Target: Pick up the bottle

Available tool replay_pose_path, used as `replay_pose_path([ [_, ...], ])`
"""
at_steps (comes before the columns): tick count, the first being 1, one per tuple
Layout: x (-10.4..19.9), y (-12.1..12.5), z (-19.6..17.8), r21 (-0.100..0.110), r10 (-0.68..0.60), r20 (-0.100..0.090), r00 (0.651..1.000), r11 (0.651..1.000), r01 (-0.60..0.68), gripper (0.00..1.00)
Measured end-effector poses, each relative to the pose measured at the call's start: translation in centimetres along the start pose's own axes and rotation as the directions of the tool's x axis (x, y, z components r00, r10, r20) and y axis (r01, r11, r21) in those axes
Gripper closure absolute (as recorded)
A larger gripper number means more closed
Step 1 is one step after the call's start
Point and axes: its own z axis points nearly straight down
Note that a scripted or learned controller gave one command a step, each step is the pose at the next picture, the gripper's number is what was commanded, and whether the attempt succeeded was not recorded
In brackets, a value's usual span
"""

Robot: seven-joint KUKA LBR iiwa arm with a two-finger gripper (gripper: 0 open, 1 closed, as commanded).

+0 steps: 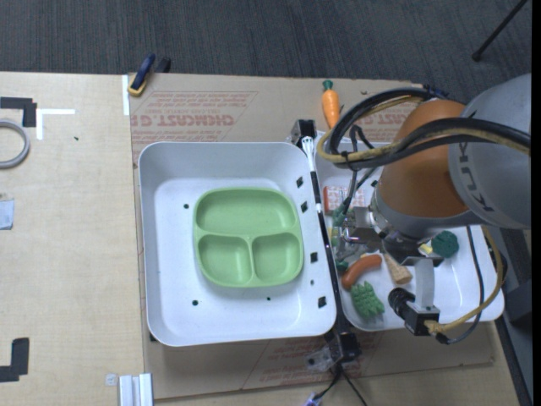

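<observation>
bottle: not identifiable; a white item with a red label (336,197) near the right bin's (473,299) left wall may be it. arm (439,172) hangs low over that bin; hand (382,245) state cannot be told. left bin (161,227) holds a green tray (249,235). a clean grasp likely requires avoiding the sausage (362,267) and green toy (366,299).

The arm (439,167) hangs over the right bin (473,299); a green tray (249,237) fills the left bin (169,227).
</observation>
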Motion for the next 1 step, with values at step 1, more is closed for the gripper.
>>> replay_pose_path([
  [1,8.12,-0.21,0.01,-0.002,0.058,0.001,0.998,0.998,-0.058,1.0],
])
